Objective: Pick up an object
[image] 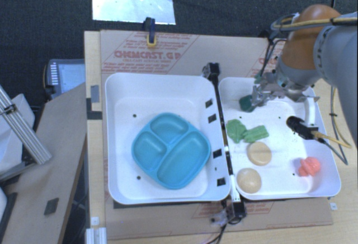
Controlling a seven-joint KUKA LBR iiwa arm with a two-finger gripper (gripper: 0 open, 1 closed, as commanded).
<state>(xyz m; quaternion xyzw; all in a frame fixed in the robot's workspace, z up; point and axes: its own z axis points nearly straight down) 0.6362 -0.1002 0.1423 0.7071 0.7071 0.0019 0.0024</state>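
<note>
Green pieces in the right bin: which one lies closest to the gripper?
The dark green piece at the bin's far end, right beside the gripper. The two lighter green pieces lie nearer the middle.

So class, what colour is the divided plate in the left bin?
Light blue; the plate shows best in the camera view.

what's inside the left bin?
Inside the left bin: one blue divided plate, lying flat, its three compartments bare. The bin floor under the plate is covered, so anything beneath it can't be seen.

Red lettering reading "CHEMCAST GP" runs across the brown protective sheet (168, 47) behind the bins.
</note>
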